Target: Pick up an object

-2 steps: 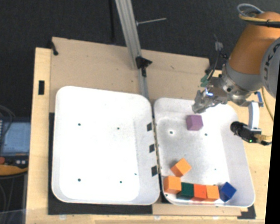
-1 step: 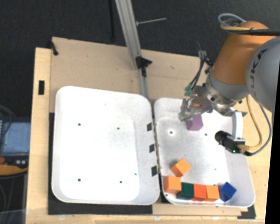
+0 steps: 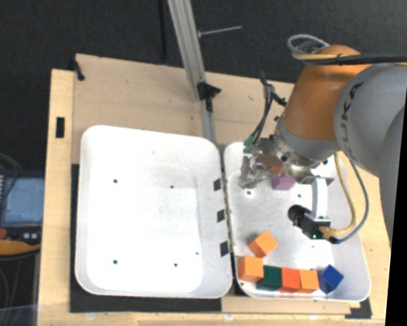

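Bench: pale wood, two smooth white bins (image 3: 149, 211) | gripper (image 3: 254, 172): over right bin's far-left corner, finger state unclear | cubes: orange cube (image 3: 264, 243) nearest, well apart toward the near wall; pinkish piece (image 3: 283, 181) just beside

Two white bins: left bin (image 3: 145, 210); right bin (image 3: 350, 241); six blocks visible in the right bin: four orange (image 3: 264, 243), (image 3: 251, 268), (image 3: 291, 279), (image 3: 309, 279); one green (image 3: 272, 277); one blue (image 3: 330, 278); one pinkish piece (image 3: 283, 181) partly hidden beneath the arm; kind unclear.
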`<move>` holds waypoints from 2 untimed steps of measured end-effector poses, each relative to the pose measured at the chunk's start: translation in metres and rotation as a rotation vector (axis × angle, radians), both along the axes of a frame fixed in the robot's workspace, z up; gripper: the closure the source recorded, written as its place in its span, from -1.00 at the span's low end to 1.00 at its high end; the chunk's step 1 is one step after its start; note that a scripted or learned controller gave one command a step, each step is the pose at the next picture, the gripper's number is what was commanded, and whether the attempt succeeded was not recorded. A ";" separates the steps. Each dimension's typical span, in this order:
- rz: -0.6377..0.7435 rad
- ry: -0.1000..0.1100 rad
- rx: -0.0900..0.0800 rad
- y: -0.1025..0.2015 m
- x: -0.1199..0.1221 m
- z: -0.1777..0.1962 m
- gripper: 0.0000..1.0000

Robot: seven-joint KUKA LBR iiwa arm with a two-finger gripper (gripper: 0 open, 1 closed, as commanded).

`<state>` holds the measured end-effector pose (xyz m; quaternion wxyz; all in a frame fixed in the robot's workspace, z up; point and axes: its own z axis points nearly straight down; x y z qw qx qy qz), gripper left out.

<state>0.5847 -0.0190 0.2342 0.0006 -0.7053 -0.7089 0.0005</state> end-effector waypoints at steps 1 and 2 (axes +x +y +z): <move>0.001 0.000 0.001 0.053 -0.022 -0.007 1.00; 0.001 0.000 0.001 0.102 -0.049 -0.012 1.00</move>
